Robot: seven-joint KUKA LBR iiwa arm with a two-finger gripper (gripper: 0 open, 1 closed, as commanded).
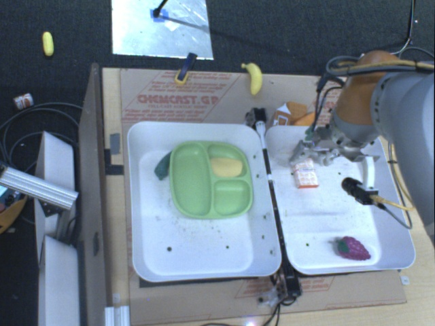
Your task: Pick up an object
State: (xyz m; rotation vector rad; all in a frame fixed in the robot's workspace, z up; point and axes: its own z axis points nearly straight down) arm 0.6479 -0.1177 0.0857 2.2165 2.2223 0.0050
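Red-and-white carton [306,176] lies flat in right bin [401,250], just below gripper [314,151]; grip state can't tell. Looks light, stiff, thin-walled; likely best pinched across its narrow sides.

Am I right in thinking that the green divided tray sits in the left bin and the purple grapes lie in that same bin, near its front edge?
Not quite: the camera view shows the purple grapes in the right bin, near its front edge. The green divided tray does sit in the left bin.

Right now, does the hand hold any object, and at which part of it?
It cannot be told. The hand sits just above the small red and white box in the right bin, but a hold on the box is not visible.
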